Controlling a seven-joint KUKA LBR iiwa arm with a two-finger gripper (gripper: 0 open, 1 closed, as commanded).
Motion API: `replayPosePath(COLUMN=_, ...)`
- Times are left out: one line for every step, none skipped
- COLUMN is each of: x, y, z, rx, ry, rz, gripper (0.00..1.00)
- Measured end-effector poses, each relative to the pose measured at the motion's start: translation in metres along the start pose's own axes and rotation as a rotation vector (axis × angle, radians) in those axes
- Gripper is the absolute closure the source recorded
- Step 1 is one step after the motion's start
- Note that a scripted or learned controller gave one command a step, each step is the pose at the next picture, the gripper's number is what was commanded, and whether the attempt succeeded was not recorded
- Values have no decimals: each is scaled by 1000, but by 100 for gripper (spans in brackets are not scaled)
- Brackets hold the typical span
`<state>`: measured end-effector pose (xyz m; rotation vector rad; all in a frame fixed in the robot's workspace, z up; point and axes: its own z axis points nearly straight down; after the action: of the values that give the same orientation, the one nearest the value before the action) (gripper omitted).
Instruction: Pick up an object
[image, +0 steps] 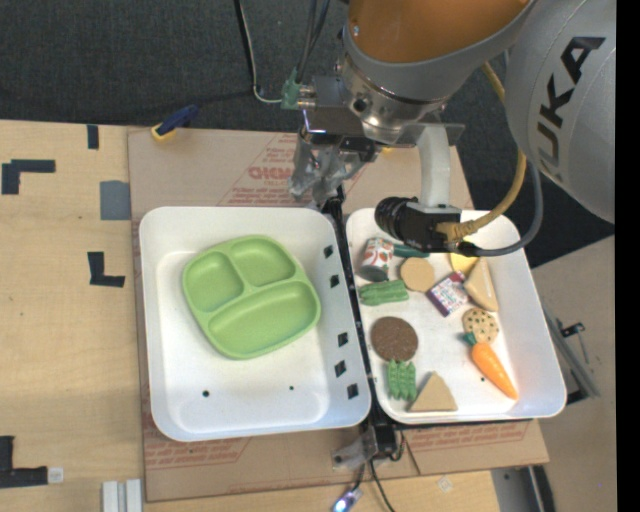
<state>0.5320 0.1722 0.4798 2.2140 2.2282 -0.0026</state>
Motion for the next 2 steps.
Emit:
replayPosePath(x=65, y=-18, z=-53, rx=-1, ry=1, rz=-1, gripper=100)
replayPosePath(x=63, y=-15, z=-58, rx=8, ry=-5, rz=3, gripper=100)
